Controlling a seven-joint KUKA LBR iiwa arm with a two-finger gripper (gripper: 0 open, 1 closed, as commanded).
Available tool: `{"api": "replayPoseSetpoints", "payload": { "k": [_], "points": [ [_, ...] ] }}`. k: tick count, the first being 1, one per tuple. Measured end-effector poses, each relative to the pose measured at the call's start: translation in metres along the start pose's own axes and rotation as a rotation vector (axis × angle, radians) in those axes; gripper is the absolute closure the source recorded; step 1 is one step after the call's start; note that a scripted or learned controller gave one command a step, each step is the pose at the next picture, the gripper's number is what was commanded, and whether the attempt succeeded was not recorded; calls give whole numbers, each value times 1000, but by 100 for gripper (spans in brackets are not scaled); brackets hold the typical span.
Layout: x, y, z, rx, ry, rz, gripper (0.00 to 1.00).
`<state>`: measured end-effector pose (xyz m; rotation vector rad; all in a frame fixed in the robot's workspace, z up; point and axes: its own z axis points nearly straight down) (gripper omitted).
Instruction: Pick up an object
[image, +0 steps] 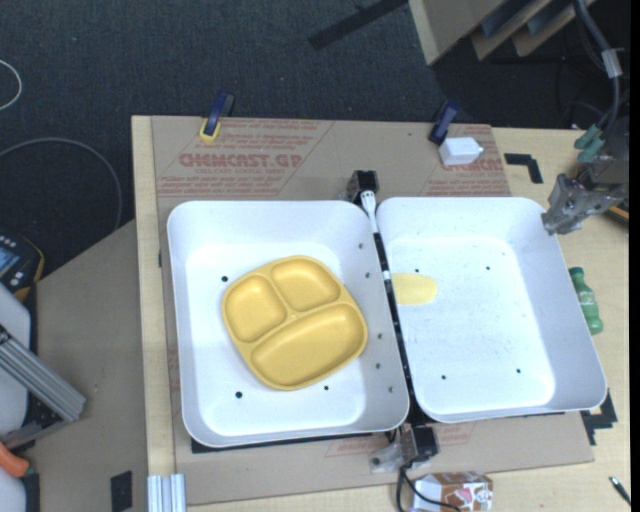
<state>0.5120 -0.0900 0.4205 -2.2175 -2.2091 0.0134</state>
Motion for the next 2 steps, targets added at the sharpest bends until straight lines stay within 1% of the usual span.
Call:
{"api": "replayPoseSetpoints", "payload": {
  "k": [1, 2],
  "points": [
    [76, -8, 64, -6, 0, -10, 100],
    [146, -33, 40, -18, 0, -12, 100]
  ]
}}
